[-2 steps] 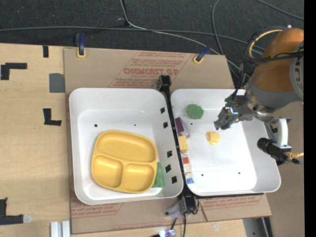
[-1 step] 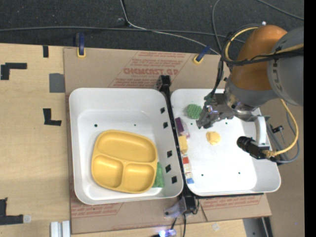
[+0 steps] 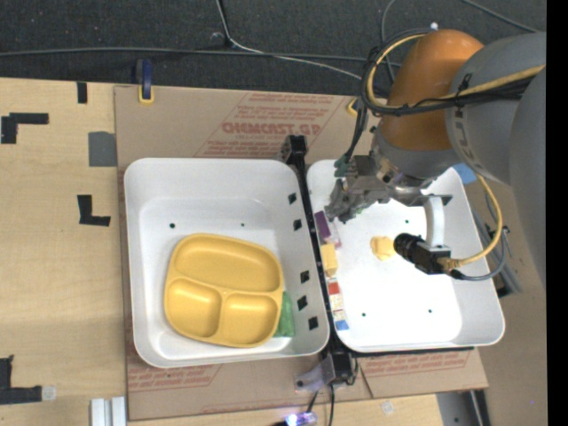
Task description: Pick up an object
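My gripper (image 3: 348, 204) hangs low over the near-left part of the right bin (image 3: 444, 322), close to the wall shared by the two bins. A purple item (image 3: 324, 228) lies just below it against that wall. Further down the same wall lie a yellow block (image 3: 329, 257), a small red piece (image 3: 335, 289) and a white and blue piece (image 3: 341, 323). A small pale yellow object (image 3: 381, 248) rests on the bin floor to the right of the gripper. Something greenish shows at the gripper's tip; what it is I cannot tell.
The left bin (image 3: 146, 202) holds a yellow divided plate (image 3: 222, 287) with a green item (image 3: 286, 316) wedged at its right edge. The arm's orange band (image 3: 426, 87) and grey body cover the right bin's far side. Cardboard surrounds both bins.
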Motion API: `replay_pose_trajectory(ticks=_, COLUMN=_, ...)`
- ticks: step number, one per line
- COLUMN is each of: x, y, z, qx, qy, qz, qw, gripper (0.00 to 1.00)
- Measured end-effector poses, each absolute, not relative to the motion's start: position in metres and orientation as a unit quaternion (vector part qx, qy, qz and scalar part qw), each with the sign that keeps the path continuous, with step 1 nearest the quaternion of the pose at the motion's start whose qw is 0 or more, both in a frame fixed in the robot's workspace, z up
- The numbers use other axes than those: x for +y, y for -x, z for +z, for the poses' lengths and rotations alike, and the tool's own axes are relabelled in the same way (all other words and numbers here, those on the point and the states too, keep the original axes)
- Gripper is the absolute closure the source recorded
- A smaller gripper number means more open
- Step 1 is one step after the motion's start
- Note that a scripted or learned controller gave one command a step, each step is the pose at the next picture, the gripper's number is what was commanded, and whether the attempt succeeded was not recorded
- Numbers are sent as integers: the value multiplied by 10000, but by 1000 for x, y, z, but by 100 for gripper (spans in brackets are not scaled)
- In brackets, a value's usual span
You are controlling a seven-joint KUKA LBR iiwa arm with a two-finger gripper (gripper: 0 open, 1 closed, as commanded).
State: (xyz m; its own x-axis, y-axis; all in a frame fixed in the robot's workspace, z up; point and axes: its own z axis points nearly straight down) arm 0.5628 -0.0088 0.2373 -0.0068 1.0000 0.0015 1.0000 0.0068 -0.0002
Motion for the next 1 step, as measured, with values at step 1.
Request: replay_pose_trajectory(ticks=1, x=50, y=-579, z=239, qx=-7096, qy=7047, qz=-1, qw=6, gripper=100)
